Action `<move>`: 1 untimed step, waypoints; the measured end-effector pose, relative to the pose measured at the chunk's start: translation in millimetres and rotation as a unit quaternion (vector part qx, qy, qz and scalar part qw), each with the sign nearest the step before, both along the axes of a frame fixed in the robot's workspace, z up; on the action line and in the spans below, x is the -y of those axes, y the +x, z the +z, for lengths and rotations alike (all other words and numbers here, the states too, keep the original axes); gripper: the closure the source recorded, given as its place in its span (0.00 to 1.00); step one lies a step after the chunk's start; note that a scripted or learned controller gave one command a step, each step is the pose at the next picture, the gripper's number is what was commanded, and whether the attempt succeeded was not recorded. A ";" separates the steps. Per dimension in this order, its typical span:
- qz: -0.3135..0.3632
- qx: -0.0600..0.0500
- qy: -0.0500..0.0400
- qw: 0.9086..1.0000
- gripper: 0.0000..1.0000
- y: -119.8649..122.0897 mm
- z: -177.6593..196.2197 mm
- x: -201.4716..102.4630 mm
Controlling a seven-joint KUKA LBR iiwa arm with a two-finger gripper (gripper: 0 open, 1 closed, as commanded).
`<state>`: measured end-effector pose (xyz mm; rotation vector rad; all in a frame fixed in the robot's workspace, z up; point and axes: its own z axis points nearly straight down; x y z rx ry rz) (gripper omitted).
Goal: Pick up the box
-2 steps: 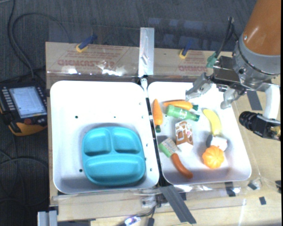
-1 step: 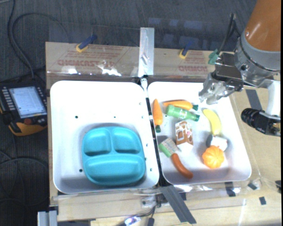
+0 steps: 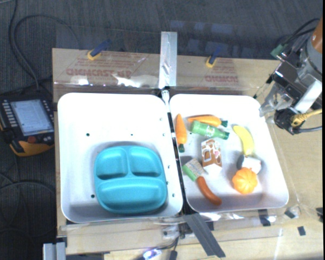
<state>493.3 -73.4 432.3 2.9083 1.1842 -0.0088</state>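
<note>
camera view: box (image 3: 211, 154) lies near the middle of the right bin (image 3: 271, 145), a small carton, white and brown with red print, looks like a toy grocery package; print too small to read. it sits apart from the banana (image 3: 245, 138) to its right, with the green bottle (image 3: 208, 129) just above it and the orange fruit (image 3: 244, 181) below right. a green-handled item and a sausage-like piece (image 3: 208, 191) lie just beside its lower left corner.

handling, judged: likely light, stiff-walled card or plastic, smooth faces, may slip or crush a little under a hard squeeze. best hold is across the two long flat sides, coming straight down, fingers set where the gaps to its neighbours are widest (left and right sides).

gripper (image 3: 279, 104) hangs above the bin's upper right corner, well apart from the box, holding nothing; whether it is wide or narrow i cannot tell, the view is poor there.

left bin (image 3: 76, 123) holds a blue divided tray (image 3: 130, 179).
</note>
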 end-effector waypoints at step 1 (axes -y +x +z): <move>-0.061 -0.002 0.001 0.998 1.00 -0.6 -179.1 -128.5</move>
